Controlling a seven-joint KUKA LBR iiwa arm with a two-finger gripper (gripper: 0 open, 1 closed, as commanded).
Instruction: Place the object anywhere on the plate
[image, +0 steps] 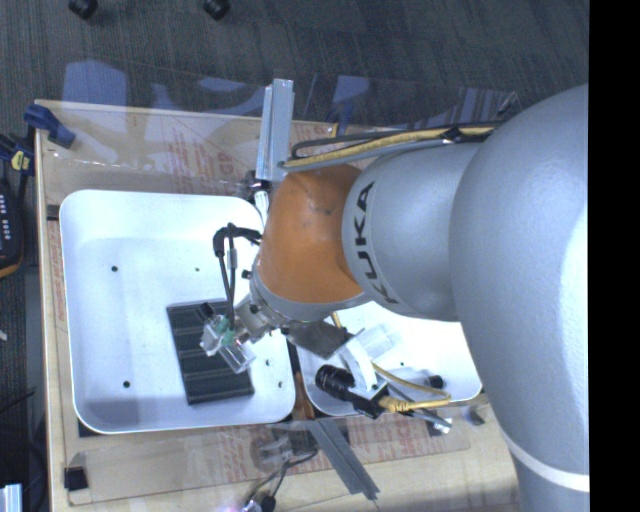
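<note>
A black ribbed rectangular plate (205, 358) lies flat in the left white bin (110, 300), toward its front right corner. My gripper (222, 338) hangs directly over the plate's upper right part, close to its surface. A small pale green bit (236, 350) shows at the gripper's tip; I cannot tell whether it is a held object or part of the tool. The arm's orange band (305, 240) and grey body hide the space between the bins.
The right white bin (450, 375) is mostly hidden under the arm; only its front left part shows. The left bin's walls rise close to the plate at the front and right. Bare bin floor stretches to the left and back of the plate.
</note>
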